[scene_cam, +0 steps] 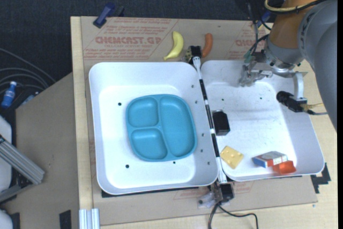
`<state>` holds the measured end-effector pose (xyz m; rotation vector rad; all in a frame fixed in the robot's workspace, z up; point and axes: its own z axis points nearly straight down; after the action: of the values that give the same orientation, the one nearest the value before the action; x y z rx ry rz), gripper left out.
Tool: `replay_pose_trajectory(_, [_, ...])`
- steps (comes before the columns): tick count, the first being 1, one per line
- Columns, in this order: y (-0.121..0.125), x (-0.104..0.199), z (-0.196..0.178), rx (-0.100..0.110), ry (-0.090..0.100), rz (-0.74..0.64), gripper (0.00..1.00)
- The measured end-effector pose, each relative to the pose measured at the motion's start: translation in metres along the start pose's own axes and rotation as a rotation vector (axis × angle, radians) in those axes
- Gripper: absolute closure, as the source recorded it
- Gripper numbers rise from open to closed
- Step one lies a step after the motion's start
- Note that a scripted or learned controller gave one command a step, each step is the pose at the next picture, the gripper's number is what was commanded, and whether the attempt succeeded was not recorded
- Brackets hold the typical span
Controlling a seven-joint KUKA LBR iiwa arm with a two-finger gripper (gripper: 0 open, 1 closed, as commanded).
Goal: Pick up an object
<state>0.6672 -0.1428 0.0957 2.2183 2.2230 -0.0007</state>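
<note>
blue divided plate [160,127], banana [174,45], carrot [207,44]

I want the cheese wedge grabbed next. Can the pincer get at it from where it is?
Probably yes: the cheese wedge lies alone and uncovered in the right bin, with the pincer above that bin's far end.

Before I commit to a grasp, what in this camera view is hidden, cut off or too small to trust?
- Gripper: its fingers are small and blurred against the right bin, so open or shut is unclear.
- Arm: cut off by the right edge.
- Small box and orange piece: they touch or overlap; the print is too small to read.
- Black block: dark, no detail visible.
</note>
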Motion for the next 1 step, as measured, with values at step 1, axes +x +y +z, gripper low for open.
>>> replay_pose_trajectory(1, [0.0005,0.0002,-0.0103,-0.001,-0.001,-0.001,1.00])
